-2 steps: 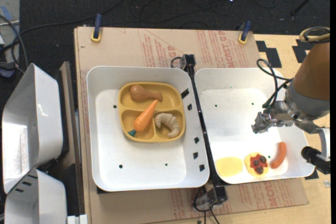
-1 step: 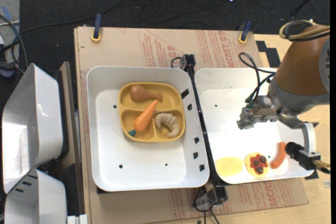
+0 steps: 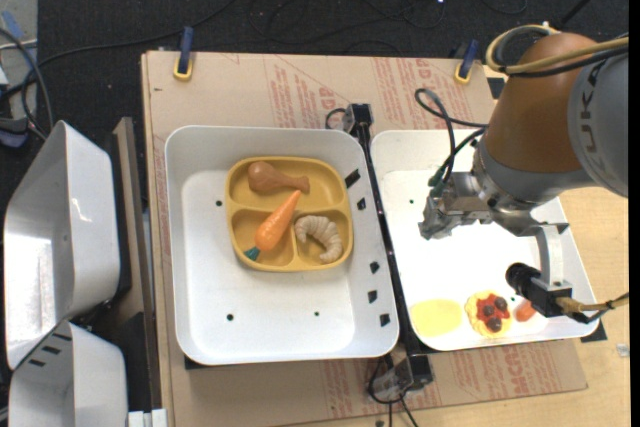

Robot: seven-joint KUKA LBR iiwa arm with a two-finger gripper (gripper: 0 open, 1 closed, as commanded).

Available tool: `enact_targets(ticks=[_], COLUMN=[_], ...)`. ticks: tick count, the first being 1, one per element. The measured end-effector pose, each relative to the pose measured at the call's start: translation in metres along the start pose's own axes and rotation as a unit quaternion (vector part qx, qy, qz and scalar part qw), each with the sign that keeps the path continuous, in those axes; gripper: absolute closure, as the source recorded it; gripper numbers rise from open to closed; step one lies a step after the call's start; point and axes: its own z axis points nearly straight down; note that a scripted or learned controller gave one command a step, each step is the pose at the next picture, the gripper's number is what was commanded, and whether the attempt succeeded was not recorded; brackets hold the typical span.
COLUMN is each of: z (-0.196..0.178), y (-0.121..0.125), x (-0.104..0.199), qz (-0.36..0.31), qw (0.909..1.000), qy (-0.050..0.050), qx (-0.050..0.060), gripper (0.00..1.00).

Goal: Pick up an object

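A yellow divided plate (image 3: 240, 233) lies in the left bin (image 3: 200, 315). It holds a brown drumstick (image 3: 276, 178), an orange carrot (image 3: 278, 222) and a pale shrimp (image 3: 320, 234), each in its own compartment. In the right bin (image 3: 400, 160), a flat yellow disc (image 3: 437, 317), a small round tart with red and dark toppings (image 3: 490, 311) and a small orange piece (image 3: 525, 311) lie along the front edge. My gripper (image 3: 437, 215) hangs over the left middle of the right bin, above bare floor, well back from those three items.
The arm's orange and grey body (image 3: 545, 125) covers the right bin's far right part. A black part on a grey bracket (image 3: 532, 285) sits just above the orange piece. A black divider (image 3: 375, 215) runs between the bins. White tubs (image 3: 55, 225) stand at the far left.
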Motion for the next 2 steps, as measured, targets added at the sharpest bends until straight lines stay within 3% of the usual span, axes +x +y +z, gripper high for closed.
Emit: enact_targets(ticks=[2], z=[0.017], y=[0.016], x=[0.109], qz=[0.0], qw=[1.0], qy=[0.0], qx=[0.001], gripper=[1.0])
